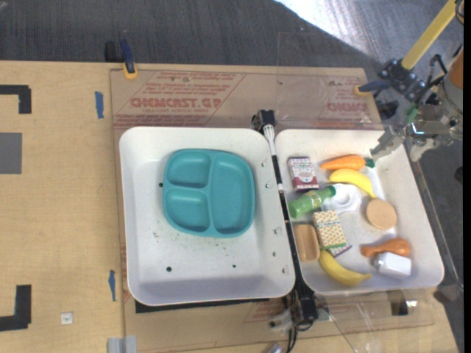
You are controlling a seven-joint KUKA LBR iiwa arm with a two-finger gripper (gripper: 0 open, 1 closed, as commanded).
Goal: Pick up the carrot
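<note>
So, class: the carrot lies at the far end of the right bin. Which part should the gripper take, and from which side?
Probably mid-body, from above. The carrot lies flat, its long axis running left-right, with a banana close along its near side. Setting the fingers across its narrow width looks best. The gripper is at its right.

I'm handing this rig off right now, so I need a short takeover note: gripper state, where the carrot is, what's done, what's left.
Gripper: at the right bin's far right corner, just right of the carrot's leafy end. Nothing shows between its fingers; whether they are open or shut cannot be told.
Carrot: lying in the right bin near the far wall, just above a banana, with a small red box to its left.
Left bin: holds a teal divided plate.
Done: the arm is at the carrot's end.
Left: grasp the carrot and lift it.
</note>
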